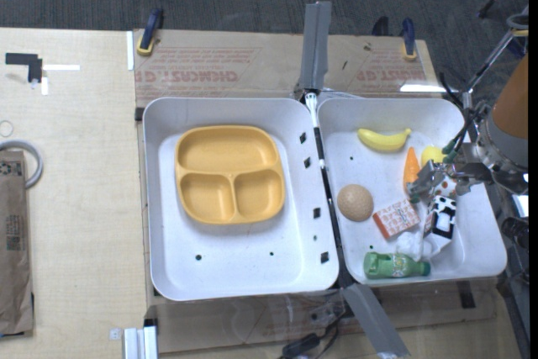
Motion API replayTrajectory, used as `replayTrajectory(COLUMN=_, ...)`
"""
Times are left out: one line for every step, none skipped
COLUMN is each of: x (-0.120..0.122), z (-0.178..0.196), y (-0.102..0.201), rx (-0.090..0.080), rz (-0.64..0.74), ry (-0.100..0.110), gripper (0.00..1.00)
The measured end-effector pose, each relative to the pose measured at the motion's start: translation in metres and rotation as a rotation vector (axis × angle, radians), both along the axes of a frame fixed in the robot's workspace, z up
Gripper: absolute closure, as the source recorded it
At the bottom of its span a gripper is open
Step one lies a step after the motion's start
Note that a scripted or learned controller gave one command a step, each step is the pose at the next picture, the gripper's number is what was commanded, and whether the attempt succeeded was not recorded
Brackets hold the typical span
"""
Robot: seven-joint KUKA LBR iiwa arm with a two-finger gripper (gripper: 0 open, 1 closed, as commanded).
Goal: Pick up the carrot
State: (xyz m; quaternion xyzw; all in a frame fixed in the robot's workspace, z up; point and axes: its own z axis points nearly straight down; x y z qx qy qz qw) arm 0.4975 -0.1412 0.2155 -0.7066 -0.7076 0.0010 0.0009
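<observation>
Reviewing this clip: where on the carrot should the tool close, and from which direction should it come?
Probably the carrot's upper, thicker half, approached from above, fingers closing across its narrow width. It lies roughly lengthwise toward the banana, and its lower end sits under the tool beside the yellow item, so the upper part looks most exposed.

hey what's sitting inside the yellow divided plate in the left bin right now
All three compartments of the yellow plate look bare. It covers the floor of the left bin beneath it, so anything under it is hidden.
</observation>
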Motion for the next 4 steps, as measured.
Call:
replayTrajectory(x=0.049, z=-0.056, y=-0.037, rx=0.0, rz=-0.08, ry=0.0, gripper=0.0)
replayTrajectory(x=0.084, z=-0.124, y=-0.029, rx=0.0, rz=-0.157, ry=-0.001, gripper=0.0)
replayTrajectory(x=0.084, z=-0.116, y=-0.029, rx=0.0, rz=-0.158, ry=0.0, gripper=1.0)
replayTrajectory(x=0.054, z=-0.01, y=-0.014, rx=-0.001, rz=-0.069, ry=-0.001, gripper=1.0)
